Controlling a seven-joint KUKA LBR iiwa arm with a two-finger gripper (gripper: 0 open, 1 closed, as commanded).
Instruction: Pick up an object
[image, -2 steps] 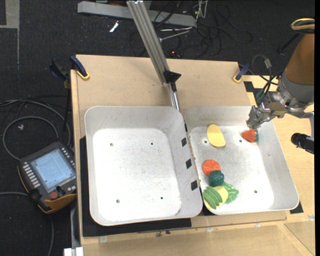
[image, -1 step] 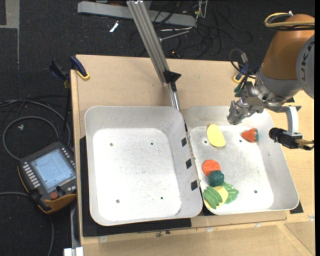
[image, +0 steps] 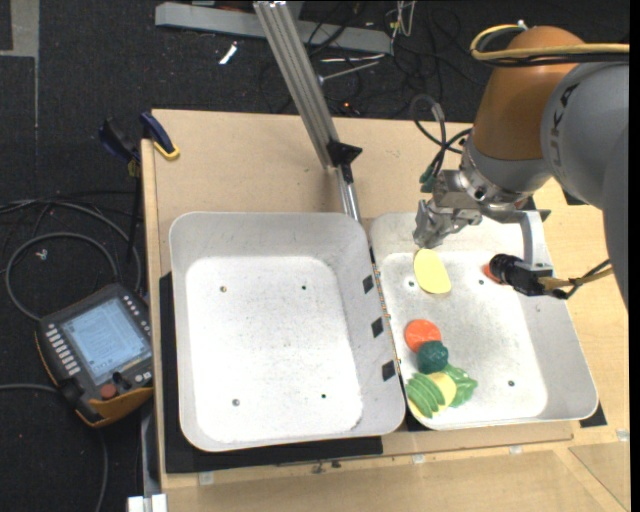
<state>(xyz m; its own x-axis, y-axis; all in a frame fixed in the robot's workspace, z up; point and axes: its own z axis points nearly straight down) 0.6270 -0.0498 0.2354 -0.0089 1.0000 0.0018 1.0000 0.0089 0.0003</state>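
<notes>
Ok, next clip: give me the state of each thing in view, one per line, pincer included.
Pincer: low at the right bin's far edge, just above the yellow piece.
Pale yellow oval piece: lying flat in the right white bin, not gripped.
Orange round piece: resting, touching the dark green one.
Dark green round piece: resting between the orange piece and the yellow-green one.
Yellow-green ridged piece: lying at the near edge.
Left white bin: sitting beside the right bin.
</notes>
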